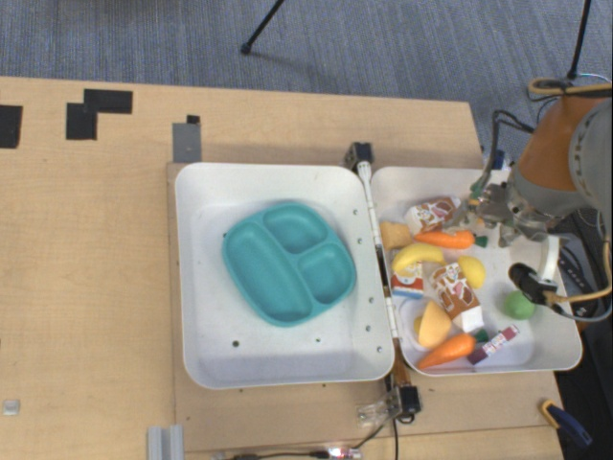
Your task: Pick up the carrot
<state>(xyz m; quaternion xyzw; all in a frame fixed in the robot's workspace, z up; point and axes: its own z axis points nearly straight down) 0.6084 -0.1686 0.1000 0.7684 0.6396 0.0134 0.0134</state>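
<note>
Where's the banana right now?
The banana lies in the right bin, near its left wall, just below a carrot and above a small carton.

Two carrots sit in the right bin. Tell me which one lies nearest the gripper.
The upper carrot, lying just left of the gripper, beside the banana. The other carrot lies at the bin's near edge.

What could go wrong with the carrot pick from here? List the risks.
1. Two carrots lie in the right bin: an upper carrot near the hand and a lower carrot at the near edge, so the target is ambiguous.
2. The upper carrot lies close between a snack packet and the banana; the hand may well catch a neighbour instead.
</note>
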